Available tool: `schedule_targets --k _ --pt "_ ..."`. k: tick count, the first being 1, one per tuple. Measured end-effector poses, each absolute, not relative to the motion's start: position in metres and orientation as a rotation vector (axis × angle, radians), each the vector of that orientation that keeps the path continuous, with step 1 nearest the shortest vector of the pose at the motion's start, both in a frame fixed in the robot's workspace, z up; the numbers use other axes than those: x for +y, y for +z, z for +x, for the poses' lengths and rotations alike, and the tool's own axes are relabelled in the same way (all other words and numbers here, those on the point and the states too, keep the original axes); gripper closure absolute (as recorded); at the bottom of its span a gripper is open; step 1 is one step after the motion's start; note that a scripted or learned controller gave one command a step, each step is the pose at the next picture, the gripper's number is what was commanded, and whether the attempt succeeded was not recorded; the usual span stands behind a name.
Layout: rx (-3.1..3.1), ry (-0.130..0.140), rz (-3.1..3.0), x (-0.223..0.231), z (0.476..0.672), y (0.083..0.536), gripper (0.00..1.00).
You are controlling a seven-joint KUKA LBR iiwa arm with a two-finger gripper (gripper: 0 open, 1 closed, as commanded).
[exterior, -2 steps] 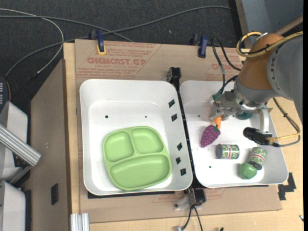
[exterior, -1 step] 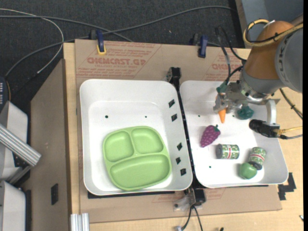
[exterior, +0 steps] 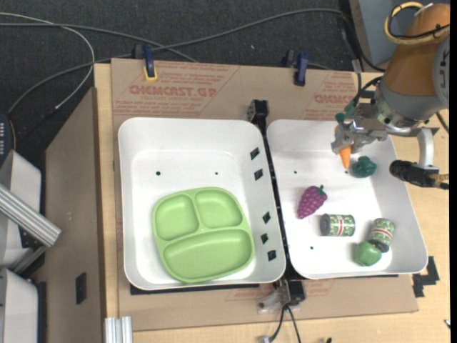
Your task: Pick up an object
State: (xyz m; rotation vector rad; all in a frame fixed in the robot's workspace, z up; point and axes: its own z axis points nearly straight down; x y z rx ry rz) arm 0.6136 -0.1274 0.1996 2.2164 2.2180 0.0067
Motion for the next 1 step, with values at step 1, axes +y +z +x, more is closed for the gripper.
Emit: schedule_targets --k 1 --pt "2.222 0.003 2.219 -0.1269 0.6144 0.2061 1.0"
